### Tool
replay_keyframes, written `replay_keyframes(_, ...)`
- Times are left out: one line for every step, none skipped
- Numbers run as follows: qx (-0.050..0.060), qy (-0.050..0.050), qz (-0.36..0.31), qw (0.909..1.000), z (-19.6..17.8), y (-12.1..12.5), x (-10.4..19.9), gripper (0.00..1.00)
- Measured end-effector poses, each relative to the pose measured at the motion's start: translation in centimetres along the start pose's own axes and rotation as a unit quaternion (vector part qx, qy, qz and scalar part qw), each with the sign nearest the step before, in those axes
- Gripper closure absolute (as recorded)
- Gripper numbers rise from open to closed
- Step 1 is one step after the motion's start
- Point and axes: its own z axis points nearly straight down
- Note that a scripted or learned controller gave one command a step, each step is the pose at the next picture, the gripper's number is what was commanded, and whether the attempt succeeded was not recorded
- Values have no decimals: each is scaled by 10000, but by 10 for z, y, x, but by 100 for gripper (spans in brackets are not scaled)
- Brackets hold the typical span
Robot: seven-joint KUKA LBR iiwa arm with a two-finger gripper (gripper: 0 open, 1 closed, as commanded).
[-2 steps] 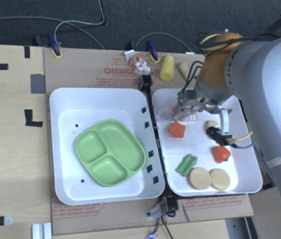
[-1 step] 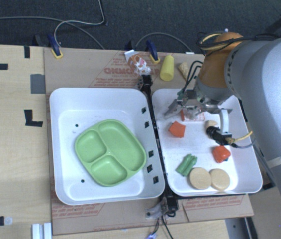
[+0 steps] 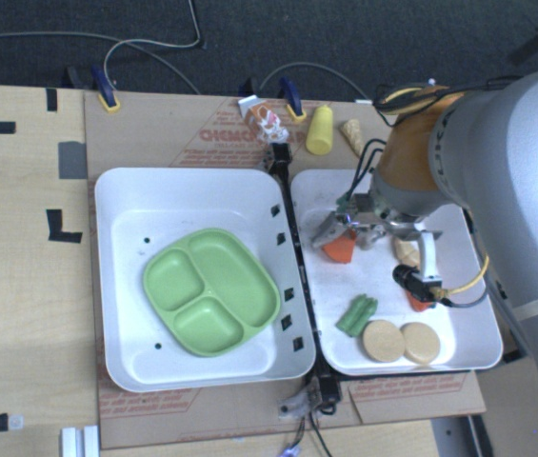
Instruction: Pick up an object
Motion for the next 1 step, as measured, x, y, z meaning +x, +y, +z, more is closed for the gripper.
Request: replay_keyframes(1,-2,-6,10000,-10,0,0,100)
